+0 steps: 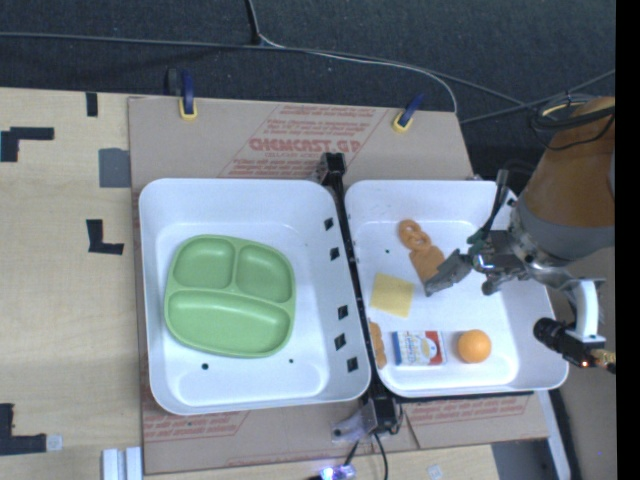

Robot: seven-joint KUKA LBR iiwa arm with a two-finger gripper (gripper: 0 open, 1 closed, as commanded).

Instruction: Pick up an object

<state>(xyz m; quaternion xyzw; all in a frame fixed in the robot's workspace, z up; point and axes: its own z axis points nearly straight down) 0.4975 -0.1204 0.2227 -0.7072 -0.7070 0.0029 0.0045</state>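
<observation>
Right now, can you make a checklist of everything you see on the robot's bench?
Surface: cardboard sheet under two white bins, held by two clamps at its far edge.
Left bin: green divided plate, lying flat.
Right bin: orange ball, yellow block, small red, white and blue carton, brown twisted piece, small orange-brown item by the near-left wall.
Clutter: nothing seen outside the bins.
Tool: low over the right bin, beside the brown piece; whether it grips anything cannot be told.
Cables: black cable across the dark floor behind.
Surroundings: wooden bench with black marks.
</observation>
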